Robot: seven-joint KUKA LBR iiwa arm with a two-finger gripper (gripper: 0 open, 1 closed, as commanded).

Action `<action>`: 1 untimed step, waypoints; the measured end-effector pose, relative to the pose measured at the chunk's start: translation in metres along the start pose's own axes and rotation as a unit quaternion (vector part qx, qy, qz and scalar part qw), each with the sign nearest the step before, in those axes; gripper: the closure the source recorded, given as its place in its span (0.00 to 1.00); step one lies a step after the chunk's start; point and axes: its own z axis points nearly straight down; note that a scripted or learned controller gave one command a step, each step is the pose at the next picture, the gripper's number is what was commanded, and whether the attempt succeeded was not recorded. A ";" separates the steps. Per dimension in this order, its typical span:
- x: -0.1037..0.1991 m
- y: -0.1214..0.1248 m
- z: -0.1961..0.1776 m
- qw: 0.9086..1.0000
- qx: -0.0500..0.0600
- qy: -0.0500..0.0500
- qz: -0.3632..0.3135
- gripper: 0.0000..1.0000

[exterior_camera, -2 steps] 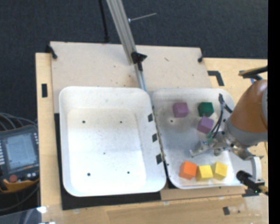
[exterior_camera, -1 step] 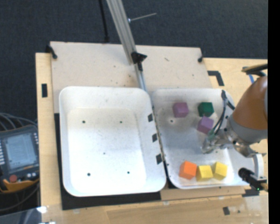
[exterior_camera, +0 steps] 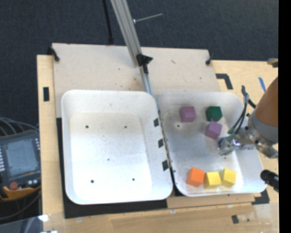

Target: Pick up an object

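End effector (exterior_camera: 226, 145) hangs beside purple cube (exterior_camera: 213, 129) (right bin (exterior_camera: 177, 178)).

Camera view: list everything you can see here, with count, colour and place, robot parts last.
Bins: 2, white, side by side on the bench.
Purple cubes: 2, right bin, upper part.
Green cube: 1, right bin, right of the upper purple cube.
Orange cube: 1, right bin, near edge.
Yellow cubes: 2, right of the orange cube, in a row.
Pendant: 1, grey, far left.
Pole: 1, metal, slanting above the bins.
Arm: 1, grey and orange, right edge.
Claw: 1, over the right bin, beside the lower purple cube.
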 end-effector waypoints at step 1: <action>-0.001 0.002 -0.020 1.000 0.001 0.000 -0.004 1.00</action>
